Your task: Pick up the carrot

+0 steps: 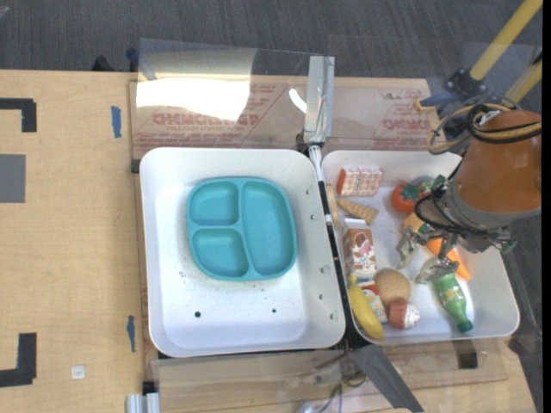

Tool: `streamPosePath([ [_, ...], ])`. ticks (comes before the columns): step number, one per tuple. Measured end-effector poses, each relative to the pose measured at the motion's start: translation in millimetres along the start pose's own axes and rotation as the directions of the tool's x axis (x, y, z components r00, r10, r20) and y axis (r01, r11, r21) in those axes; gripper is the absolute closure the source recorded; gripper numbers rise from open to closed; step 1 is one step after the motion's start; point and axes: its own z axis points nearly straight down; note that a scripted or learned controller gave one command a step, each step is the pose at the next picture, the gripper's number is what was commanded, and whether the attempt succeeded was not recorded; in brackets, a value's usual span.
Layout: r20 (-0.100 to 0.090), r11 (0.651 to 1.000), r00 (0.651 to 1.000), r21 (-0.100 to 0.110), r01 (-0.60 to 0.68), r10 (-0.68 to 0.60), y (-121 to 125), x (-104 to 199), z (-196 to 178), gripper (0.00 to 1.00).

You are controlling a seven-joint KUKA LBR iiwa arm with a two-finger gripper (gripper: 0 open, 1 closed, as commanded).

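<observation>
- A robotics lab: two white bins (164, 317) sit on a plywood counter (60, 231).
- Black tape marks (26, 114) lie left of the bins.
- Grey carpet floor (258, 7) beyond the bins.

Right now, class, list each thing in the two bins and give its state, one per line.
Teal plate: flat in the left bin.
Banana: lying in the right bin.
Green bottle: lying on its side.
Tomato: resting free.
Carrot: under the gripper, grip unclear.
</observation>
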Motion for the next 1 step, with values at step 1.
streamPosePath([
  [1, 0.007, 0.997, 0.997, 0.008, -0.073, 0.073, 4.7, -41.2, -97.0, 1.00],
])
